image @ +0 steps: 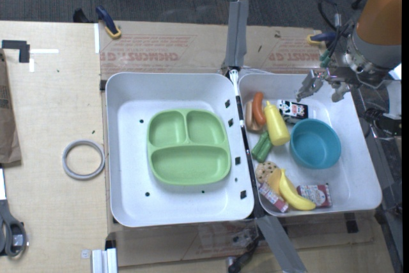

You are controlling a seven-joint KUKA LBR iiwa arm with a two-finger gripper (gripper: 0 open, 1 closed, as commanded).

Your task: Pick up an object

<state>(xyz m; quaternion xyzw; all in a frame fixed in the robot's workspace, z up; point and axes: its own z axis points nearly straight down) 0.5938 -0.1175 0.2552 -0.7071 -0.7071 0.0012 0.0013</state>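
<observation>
Objects crowd the smooth right bin [358,137]: curved banana [293,194], round blue bowl [315,143]; hand [309,87] hovers spread, ungrasping.

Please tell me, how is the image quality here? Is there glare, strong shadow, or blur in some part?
In the camera view, light is even and soft; the white bins look bright but keep their edges, and the green tray casts almost no shadow. The gripper and the orange band are slightly soft; the small packet is too blurred to read.
</observation>
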